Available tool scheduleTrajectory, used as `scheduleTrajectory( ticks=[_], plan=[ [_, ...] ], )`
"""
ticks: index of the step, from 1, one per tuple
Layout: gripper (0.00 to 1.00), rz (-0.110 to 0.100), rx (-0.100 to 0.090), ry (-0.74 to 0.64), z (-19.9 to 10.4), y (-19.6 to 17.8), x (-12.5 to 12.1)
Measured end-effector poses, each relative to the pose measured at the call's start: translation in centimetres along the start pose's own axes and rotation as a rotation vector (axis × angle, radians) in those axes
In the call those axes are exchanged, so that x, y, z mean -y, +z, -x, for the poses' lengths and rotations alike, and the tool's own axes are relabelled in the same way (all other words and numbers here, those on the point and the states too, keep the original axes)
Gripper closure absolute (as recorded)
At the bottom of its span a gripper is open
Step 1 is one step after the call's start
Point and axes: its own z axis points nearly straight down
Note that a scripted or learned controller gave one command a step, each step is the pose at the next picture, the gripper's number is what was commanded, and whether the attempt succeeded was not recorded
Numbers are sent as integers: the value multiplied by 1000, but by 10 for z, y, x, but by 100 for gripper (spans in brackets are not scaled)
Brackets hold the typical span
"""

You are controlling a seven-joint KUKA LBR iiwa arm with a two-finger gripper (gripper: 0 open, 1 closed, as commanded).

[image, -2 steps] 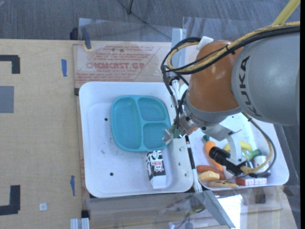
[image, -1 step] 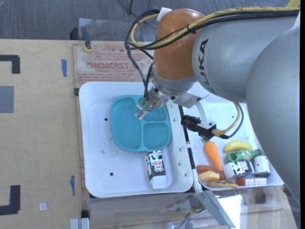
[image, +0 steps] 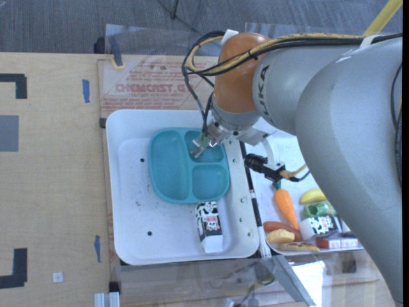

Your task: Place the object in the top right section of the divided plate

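A teal divided plate (image: 174, 171) lies in the left white bin (image: 128, 197). My gripper (image: 199, 147) hangs over the plate's top right section, its metal fingertips low above or touching the teal surface. I cannot make out anything between the fingers. The arm's orange band and grey body cover the view above and to the right of the plate, hiding the far edge of that section.
A small milk carton with a cow print (image: 209, 225) lies in the left bin just below the plate. The right bin holds a carrot (image: 285, 206), a banana (image: 313, 196), a green-topped carton (image: 319, 221) and a hot dog (image: 284, 235).
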Motion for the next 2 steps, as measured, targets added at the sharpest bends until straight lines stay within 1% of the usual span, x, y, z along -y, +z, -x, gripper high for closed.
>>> scheduleTrajectory(
  ticks=[1, 2],
  plan=[
    [100, -12, -7, 98, -32, -88, 89],
    [100, -12, -9, -46, -58, -119, 124]
  ],
)
